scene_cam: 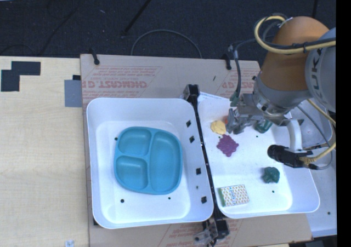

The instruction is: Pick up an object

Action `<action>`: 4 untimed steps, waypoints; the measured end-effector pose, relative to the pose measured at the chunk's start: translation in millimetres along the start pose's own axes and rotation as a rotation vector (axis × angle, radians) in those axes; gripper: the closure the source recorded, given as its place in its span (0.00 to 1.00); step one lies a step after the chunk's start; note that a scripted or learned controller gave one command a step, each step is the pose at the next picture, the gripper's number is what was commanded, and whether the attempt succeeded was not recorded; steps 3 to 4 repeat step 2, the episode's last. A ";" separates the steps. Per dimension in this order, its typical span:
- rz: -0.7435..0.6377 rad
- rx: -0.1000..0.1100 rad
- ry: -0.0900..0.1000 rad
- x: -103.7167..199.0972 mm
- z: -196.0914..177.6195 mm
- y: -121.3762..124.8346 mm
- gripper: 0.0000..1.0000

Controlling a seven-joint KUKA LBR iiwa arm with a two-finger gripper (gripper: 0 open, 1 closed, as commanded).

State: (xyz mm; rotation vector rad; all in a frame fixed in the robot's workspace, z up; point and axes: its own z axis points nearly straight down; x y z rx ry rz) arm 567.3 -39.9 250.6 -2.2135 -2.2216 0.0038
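Fingers (237, 125) hang low over the right bin's (307, 207) far left part, just beside a yellow lump (219, 127) (whether spread or closed I cannot tell). On the surface (38, 153), the left bin (104, 210) holds a blue divided plate (148, 160). Right bin: patterned card (233, 195) near front, purple piece (227, 145) mid-left, dark green lump (270, 174).

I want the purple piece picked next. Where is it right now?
The purple piece lies in the right bin, near the divider, just below the yellow piece and the gripper.
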 end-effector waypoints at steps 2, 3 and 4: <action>0.000 0.001 -0.001 107.0 21.7 -11.0 1.00; 0.000 0.001 -0.001 107.0 21.7 -11.0 1.00; 0.000 0.001 -0.001 107.0 21.7 -11.0 1.00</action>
